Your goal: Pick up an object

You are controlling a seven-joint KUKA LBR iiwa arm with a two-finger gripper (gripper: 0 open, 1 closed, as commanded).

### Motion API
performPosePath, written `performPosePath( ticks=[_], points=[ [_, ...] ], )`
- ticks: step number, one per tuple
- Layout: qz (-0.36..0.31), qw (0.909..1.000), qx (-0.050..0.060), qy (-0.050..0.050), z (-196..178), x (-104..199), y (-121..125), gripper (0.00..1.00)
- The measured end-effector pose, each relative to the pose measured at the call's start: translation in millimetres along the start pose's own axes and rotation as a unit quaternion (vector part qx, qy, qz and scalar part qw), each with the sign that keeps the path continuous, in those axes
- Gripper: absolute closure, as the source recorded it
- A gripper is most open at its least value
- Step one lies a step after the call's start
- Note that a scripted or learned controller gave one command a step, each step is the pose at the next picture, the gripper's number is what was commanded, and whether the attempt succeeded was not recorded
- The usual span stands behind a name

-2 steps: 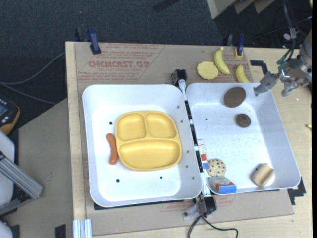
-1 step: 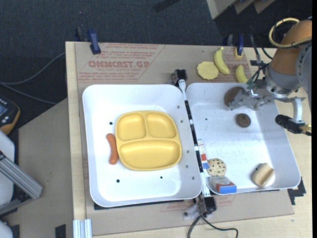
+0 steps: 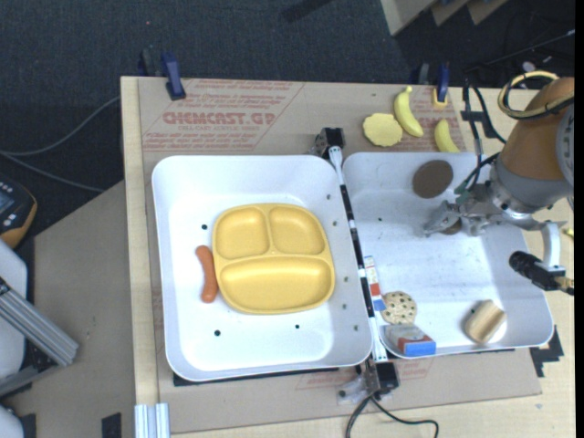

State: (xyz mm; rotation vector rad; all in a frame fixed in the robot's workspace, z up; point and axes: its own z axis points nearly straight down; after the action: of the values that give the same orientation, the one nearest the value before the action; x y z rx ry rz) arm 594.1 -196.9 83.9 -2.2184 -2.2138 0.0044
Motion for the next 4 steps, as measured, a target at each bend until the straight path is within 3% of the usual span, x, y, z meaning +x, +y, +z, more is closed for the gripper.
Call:
performPosePath(
  ticks=[1, 2, 3, 4],
  points=[
    [-0.002, 0.9999, -0.01, -0.004, -57.4, -13.4, 70.1, 0.0],
    [-0.002, 1.0, -0.001, -0.001, -11.7, 19.2, 43.6, 0.0],
    [-0.001, 1.0, 0.001, 0.004, -3.4, -15.6, 73.5, 0.0],
    [-0.005, 1.0, -0.003, 0.0, -1.5, 61.3, 73.1, 0.0]
  ],
)
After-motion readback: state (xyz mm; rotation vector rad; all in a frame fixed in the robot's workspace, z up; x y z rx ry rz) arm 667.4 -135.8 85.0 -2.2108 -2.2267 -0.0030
